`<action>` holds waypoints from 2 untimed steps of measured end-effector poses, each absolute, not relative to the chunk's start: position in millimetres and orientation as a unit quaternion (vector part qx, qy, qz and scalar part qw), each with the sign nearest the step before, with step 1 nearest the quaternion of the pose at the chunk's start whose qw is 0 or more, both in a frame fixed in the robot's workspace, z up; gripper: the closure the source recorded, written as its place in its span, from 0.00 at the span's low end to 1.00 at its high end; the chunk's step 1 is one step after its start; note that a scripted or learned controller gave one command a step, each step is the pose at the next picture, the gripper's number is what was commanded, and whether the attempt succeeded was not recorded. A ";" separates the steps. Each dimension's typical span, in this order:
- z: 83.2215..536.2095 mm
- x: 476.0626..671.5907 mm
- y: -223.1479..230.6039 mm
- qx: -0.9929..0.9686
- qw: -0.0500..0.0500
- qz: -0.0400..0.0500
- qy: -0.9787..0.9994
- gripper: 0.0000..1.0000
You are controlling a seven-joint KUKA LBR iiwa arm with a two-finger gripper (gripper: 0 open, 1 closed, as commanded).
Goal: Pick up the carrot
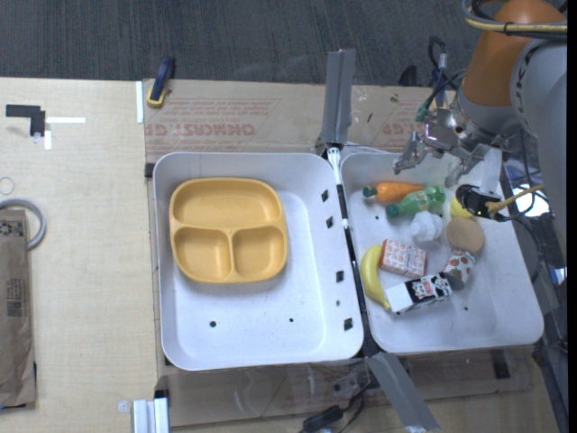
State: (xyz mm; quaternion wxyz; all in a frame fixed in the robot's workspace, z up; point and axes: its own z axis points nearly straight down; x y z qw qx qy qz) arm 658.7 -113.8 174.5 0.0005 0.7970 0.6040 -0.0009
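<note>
An orange carrot [398, 190] with a green end lies near the back left of the right bin [505, 323], beside a green bottle [415, 203]. My gripper [440, 156] hangs above the bin's back edge, up and to the right of the carrot and apart from it. Its fingers [407, 159] are spread, with nothing between them.
The right bin also holds a banana [372, 276], a small red-and-white box [403, 258], a black-and-white carton [426, 290], a brown round item [465, 234] and a white crumpled item [425, 227]. A yellow divided plate [229, 230] sits in the left bin [270, 332].
</note>
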 end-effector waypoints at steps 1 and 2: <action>162.9 658.6 -114.4 0.774 0.000 -0.002 0.633 0.00; 160.5 659.0 -124.3 0.793 0.000 -0.001 0.610 0.00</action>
